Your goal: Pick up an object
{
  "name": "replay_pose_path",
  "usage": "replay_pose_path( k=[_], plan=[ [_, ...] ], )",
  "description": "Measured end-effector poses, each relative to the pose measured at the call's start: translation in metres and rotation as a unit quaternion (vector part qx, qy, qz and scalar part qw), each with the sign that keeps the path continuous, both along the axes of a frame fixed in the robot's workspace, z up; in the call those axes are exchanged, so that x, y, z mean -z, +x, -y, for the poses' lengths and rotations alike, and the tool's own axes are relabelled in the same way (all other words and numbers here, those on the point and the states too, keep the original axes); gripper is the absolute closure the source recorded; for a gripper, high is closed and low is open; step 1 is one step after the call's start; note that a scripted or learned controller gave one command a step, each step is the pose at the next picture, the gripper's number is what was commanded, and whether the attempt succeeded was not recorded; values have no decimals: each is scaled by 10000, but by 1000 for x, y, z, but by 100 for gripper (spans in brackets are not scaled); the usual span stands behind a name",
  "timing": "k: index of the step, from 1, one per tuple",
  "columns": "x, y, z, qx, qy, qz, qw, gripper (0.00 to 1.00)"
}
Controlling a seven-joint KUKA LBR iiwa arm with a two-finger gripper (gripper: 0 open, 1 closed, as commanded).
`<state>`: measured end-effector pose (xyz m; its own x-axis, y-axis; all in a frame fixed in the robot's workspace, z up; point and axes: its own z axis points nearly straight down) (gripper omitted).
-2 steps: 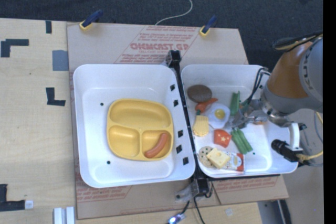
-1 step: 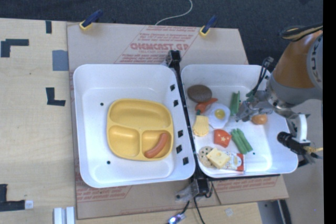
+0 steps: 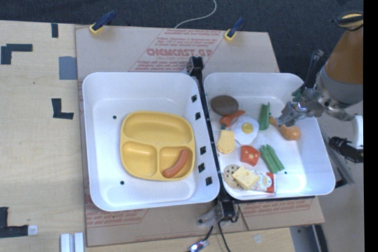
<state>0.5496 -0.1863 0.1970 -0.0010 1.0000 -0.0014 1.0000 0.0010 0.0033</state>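
Your gripper [image 3: 290, 117] hangs low over the right bin [image 3: 307, 177], near its right wall, just above a small orange piece [image 3: 290, 133]. You cannot tell from here if it is apart or together, and nothing shows held in it.

The left bin [image 3: 100, 127] holds a yellow tray [image 3: 155, 141] with a sausage [image 3: 178, 163] in one part. The right bin holds the small toy foods: a brown patty [image 3: 224, 105], a fried egg [image 3: 246, 128], green beans [image 3: 271, 158], a red piece [image 3: 250, 154] and that orange piece.

Watch out: the orange piece lies close to the wall, so your gripper could bump the wall or push the piece away and close on nothing
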Motion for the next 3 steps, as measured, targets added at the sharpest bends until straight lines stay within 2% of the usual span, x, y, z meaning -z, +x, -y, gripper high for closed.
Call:
replay_pose_path(
  k=[1, 2, 3],
  plan=[
    [-29, 1, -1, -4, 6, -9, 10000, 100],
    [-25, 18, -43, -20, 10, -23, 10000, 100],
    [-16, 51, -90, -26, 8, -19, 10000, 100]
  ],
)
